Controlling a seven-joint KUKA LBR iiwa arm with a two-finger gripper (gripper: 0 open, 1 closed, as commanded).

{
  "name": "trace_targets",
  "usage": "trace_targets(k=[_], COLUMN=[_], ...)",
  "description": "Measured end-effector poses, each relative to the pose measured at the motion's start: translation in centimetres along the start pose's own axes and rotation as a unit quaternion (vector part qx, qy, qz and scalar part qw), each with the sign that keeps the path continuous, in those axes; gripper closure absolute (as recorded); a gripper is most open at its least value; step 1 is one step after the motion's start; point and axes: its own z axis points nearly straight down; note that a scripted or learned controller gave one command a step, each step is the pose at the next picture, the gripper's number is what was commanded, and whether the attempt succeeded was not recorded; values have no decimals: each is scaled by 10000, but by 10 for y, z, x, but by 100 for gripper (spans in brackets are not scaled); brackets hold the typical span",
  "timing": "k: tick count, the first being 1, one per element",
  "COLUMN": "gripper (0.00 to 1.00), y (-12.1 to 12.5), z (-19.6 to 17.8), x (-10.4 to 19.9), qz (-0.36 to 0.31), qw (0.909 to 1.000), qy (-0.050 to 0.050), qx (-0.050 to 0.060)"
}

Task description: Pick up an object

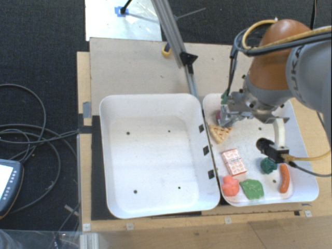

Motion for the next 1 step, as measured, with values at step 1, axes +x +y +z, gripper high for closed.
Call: trace_targets(k=[1], gripper=[100], y=[1], z=[-1], x=[55], qz=[-1], qw=[10000], qy=[3], qx=[-1])
